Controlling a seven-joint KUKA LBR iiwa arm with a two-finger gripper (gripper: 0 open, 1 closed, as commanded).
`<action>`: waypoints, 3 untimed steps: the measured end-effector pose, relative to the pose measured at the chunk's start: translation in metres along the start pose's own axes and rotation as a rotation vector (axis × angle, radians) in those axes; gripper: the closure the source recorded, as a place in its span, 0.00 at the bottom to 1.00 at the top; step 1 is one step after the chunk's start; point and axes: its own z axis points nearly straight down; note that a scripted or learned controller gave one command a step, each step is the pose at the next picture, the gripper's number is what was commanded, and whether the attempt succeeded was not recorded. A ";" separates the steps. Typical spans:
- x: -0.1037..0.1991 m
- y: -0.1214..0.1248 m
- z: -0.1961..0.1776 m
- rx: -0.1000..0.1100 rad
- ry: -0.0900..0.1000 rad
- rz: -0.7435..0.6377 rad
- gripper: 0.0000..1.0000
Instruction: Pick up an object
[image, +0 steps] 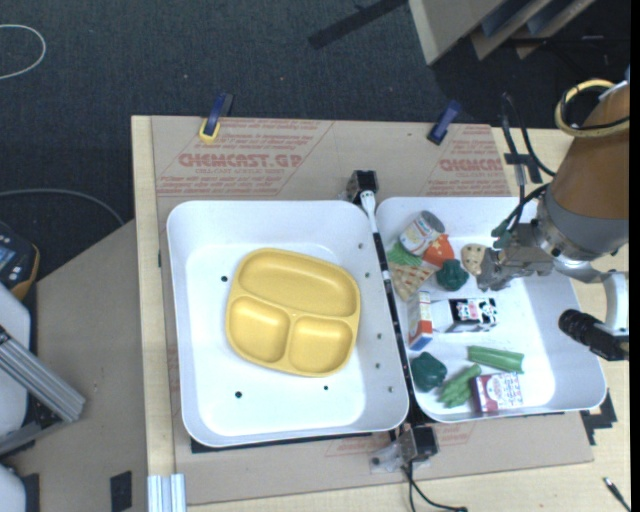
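My gripper (495, 272) hangs over the upper right part of the right bin (570, 392), just above a small black-and-white carton (471, 313). To its left lie a tin can (421, 233), a red-orange piece (438, 250), a dark green lump (452, 273) and a pale tan piece (472, 256). Lower down are a green pod (495, 357), a second dark green lump (430, 370), a maroon box (497, 392) and a small red-and-white carton (424, 317). Nothing shows between my fingers.
The left bin (190, 300) holds a yellow divided plate (292, 310). A black-and-white clip (362, 186) sits at the top of the ridge between the bins. The grey-and-orange arm (595, 180) comes in from the right above the right bin's far corner.
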 end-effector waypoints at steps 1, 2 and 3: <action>0.043 -0.033 -0.004 0.000 0.000 0.001 1.00; 0.045 -0.024 -0.022 -0.008 -0.004 0.003 1.00; 0.041 -0.026 -0.023 -0.007 -0.005 0.004 1.00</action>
